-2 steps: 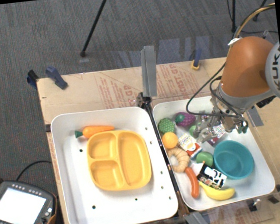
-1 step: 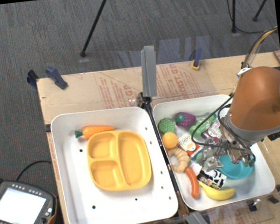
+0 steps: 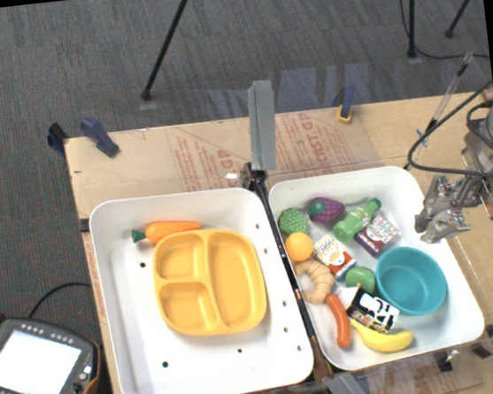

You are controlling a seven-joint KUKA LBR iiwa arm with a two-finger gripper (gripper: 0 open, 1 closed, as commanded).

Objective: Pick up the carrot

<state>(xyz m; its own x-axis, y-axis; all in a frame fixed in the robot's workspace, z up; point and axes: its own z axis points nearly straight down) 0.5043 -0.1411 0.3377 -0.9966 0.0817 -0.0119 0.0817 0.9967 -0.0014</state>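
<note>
We are looking down on two shallow white bins set side by side on a bench. The long orange plastic carrot with a green stub end point(image 3: 168, 230) is lying in the left white bin point(image 3: 126, 340), close to its far edge and towards its far-left corner, just beside the far rim of the yellow three-compartment plastic plate point(image 3: 210, 282); whether the two are touching we cannot tell.

The metal two-finger gripper point(image 3: 439, 220) is hanging at the right edge of the right white bin point(image 3: 469, 316), just beside the teal round plastic bowl point(image 3: 411, 280) and well apart from the carrot. We cannot tell how the pincer is standing, since its tip is blurring into grey metal at this slant.

We judge that the step in hand is the reach across to the left bin. To do it well, we are advising a path high over the crowded toys in the right bin and over the divider between the bins, then a descent with the pincer set across the carrot's short width, near its thick middle. The plate rim beside it is leaving little room on the near side, so a slight offset towards the bin's far edge seems wise.

The arm itself is cut off at the right.
</note>
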